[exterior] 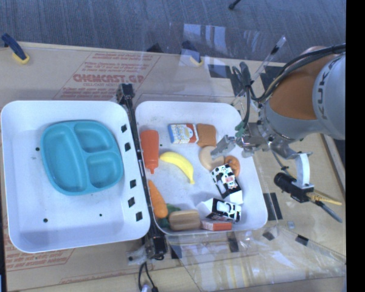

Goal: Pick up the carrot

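The carrot, orange with a green stub at its near end, lies along the left wall of the right bin, toward the front. My gripper hangs over the right part of the same bin, above a cream-coloured piece and a round brown item. It is well to the right of the carrot and further back, apart from it, with a banana between them. The grey arm with its orange band reaches in from the right.
An orange-red bottle stands just behind the carrot. A small carton, a brown slice, two cow-patterned boxes, a wooden block and a red box share that bin. The left bin holds a blue divided plate.
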Motion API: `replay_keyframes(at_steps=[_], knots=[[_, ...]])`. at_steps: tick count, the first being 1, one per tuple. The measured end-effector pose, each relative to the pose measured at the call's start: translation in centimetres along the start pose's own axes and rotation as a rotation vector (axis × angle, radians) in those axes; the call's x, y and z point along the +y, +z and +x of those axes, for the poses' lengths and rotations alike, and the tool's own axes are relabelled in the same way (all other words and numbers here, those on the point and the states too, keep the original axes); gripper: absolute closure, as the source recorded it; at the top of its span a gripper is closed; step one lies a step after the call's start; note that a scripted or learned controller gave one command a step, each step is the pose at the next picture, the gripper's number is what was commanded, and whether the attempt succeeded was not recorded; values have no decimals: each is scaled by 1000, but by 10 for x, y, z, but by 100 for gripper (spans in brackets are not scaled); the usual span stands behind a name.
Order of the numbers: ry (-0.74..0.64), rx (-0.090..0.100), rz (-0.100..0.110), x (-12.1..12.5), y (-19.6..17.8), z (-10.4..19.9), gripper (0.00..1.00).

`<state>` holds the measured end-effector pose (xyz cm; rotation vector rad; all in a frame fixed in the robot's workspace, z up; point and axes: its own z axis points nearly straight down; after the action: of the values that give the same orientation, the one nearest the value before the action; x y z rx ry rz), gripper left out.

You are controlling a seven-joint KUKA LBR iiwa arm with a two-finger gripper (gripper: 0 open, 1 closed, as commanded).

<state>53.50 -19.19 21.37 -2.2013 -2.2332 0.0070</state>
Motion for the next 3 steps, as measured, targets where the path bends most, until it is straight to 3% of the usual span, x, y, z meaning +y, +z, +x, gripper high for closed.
replay_keyframes(at_steps=[1,2,3], knots=[[-76,0,9,29,101,2,0],[-162,-2,-2,80,121,-18,0],[-171,-3,-1,81,110,-17,100]])
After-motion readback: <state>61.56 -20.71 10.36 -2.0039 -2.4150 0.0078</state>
